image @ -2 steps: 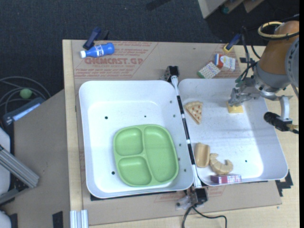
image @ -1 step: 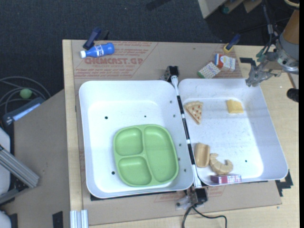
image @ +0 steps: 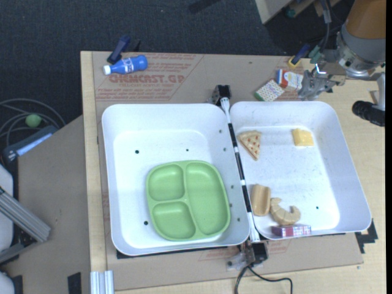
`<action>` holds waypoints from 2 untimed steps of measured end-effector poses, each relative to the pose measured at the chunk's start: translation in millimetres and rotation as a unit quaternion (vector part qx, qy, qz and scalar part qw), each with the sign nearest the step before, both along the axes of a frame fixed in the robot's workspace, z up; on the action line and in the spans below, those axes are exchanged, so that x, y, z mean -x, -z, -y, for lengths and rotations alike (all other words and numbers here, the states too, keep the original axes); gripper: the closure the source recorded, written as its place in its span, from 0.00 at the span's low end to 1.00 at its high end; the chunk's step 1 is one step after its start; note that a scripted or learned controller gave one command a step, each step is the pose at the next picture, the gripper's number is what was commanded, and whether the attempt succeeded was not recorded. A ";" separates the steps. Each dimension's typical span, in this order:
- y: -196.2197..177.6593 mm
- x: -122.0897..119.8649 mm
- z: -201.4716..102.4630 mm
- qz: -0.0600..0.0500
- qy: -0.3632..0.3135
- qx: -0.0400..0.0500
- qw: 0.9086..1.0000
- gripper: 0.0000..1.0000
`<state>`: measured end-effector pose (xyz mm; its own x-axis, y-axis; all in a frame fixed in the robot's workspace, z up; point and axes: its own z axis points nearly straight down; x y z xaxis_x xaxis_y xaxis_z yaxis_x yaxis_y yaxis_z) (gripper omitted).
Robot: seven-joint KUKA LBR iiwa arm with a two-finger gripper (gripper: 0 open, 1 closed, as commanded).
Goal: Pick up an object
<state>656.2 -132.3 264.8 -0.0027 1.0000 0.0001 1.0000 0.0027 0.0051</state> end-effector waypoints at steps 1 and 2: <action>1.4 0.9 1.3 -0.002 0.001 0.000 1.000 0.00; 107.9 23.5 50.5 -0.004 0.002 0.000 1.000 0.00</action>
